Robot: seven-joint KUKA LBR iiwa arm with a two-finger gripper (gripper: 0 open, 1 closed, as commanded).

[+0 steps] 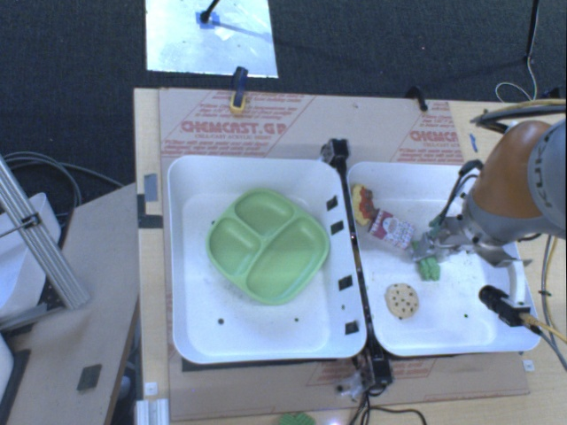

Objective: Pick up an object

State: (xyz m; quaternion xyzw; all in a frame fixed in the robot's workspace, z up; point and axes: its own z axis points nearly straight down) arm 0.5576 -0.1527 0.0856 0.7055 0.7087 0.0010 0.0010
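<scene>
Nearest the bottom of the frame, in the lower middle of the right bin (461,342), a round chocolate-chip cookie (402,300) lies flat on the white floor, apart from everything else. Just above and to its right sits a small green object (430,269), and the gripper (427,253) is right at it, touching or nearly so. Whether the fingers are apart or closed on it cannot be told; the tips blur into the green piece. The grey arm with its orange band (509,180) comes in from the right edge. Up and left of the gripper, a red-and-white packet (390,228) lies tilted, with a yellow and red item (361,202) at its upper-left end, near the bin's left wall. In the left bin (190,326), a green divided plate (267,246) rests at the centre.
</scene>
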